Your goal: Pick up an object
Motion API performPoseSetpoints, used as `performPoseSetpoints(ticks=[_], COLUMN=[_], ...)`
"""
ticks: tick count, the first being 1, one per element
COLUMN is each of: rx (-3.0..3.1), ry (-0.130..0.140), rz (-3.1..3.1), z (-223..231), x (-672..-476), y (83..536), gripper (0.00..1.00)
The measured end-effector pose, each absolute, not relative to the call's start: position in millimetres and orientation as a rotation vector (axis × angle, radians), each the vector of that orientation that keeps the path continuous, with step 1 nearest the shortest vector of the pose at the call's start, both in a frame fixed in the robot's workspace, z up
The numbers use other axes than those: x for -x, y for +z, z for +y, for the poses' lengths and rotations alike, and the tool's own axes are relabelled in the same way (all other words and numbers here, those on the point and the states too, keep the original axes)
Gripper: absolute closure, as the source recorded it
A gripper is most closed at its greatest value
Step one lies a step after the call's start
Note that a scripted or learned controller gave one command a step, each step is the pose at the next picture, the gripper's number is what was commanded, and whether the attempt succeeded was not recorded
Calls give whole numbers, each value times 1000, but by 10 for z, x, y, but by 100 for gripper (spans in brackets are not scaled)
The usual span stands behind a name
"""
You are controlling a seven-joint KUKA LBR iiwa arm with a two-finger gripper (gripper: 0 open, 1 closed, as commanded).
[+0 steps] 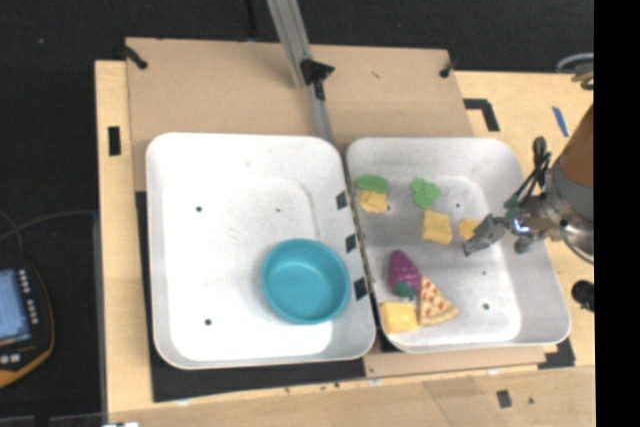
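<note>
Right bin [500, 315] floor open beneath hand [492, 233], toys leftward.

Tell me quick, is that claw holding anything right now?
Gripper: over the right bin, beside a small yellow piece; whether it grips it cannot be told.

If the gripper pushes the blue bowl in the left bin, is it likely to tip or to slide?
The blue bowl looks low and wide and sits upright, so it would probably slide rather than tip. It seems to be light plastic, so a small push may move it. Its curved rim may slip from the fingers.
</note>
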State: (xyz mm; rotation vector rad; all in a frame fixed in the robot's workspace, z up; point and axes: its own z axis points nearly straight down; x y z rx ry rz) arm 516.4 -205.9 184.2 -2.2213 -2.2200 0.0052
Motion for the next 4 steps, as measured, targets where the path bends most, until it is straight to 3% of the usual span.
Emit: performPoseSetpoints(ticks=[1, 2, 4], rx=[2223, 2229, 2221], ry=[0, -6, -5], rz=[-2221, -2220, -2231], z=[-1998, -2002, -1998], x=[-5095, -5110, -5171], y=[1348, 1454, 2431], gripper=[0, 100, 100])
